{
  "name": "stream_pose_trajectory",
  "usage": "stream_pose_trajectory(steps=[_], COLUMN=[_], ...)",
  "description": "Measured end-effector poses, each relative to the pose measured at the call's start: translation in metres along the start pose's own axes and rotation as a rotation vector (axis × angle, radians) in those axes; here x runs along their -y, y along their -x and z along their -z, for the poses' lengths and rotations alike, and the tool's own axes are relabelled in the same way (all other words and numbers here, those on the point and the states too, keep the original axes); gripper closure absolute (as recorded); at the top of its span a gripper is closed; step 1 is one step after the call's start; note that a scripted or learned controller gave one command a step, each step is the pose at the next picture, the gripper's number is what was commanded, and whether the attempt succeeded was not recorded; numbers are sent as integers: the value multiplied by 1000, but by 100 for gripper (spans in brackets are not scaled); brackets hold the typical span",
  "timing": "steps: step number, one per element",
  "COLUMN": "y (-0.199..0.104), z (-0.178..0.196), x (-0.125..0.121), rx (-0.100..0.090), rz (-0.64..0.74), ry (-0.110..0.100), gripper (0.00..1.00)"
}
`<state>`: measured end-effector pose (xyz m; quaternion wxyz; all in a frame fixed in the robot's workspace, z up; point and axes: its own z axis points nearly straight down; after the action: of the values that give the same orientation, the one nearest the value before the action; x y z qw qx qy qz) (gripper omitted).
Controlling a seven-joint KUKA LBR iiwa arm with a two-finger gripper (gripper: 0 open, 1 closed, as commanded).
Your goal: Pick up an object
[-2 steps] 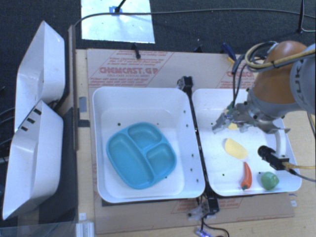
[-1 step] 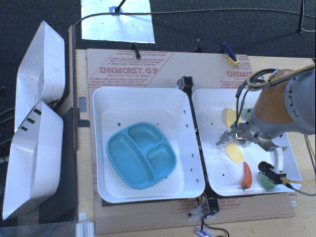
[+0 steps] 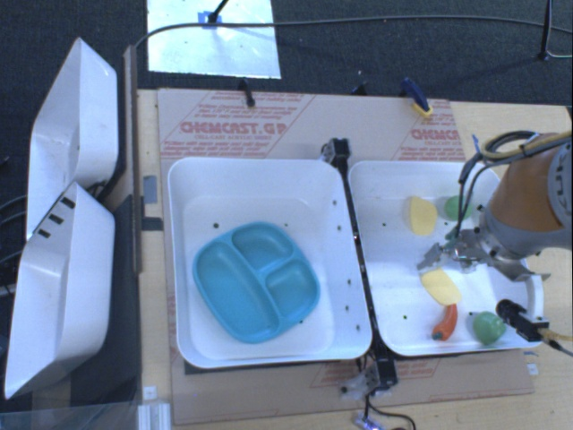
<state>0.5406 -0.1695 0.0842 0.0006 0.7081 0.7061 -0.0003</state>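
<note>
A robotics lab (clamped bench [image 3: 295,115], cabled arm [image 3: 535,200]).

Glossy white plastic bins [image 3: 269,173]; smooth matt blue plastic divided plate [image 3: 255,280]; pale wood tabletop [image 3: 152,330]; dark rough carpet floor [image 3: 72,7].

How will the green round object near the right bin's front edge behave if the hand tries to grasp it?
The green round object looks smooth and ball-like, so it would probably roll or squirt away from a pinch. It sits near the right bin's front wall, which might stop it.
</note>
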Motion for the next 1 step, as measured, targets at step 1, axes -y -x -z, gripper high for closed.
stream_pose_trajectory(steps=[1], y=[-21], z=[0], x=[46], rx=[-1], rz=[3], ry=[0], gripper=[0])
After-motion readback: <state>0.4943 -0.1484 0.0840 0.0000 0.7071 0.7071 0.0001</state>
